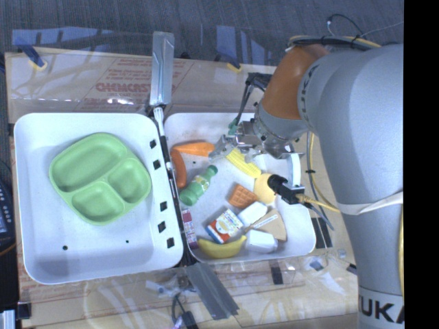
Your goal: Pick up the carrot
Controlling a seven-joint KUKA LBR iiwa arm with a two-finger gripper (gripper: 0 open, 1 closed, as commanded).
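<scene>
The grey arm (357, 149) fills the right side of the frame, its orange band (291, 81) near the upper middle right; below the band the gripper (241, 141) sits low over the upper part of the right bin (206, 120); whether it is released or clenched I cannot tell, since the wrist hides most of it.

The carrot (194, 148) lies just left of the gripper, in the upper left part of the right bin, pointing roughly left to right; nothing visibly grips it. A second orange piece (179, 168) runs downward beside it along the bin's left wall. A green bottle (197, 186) lies tilted just below the carrot; a yellow corn cob (242, 163) lies just under the gripper. Further down are a waffle-like orange piece (241, 195), a pale yellow lemon-like thing (263, 187), a small carton (225, 226), a banana (221, 247) along the bin's lower edge, and a wedge of bread or cheese (274, 226) at lower right.

The left bin (41, 252) takes up the left half of the frame; in its upper middle rests a green divided plate (100, 177) with three compartments.
</scene>
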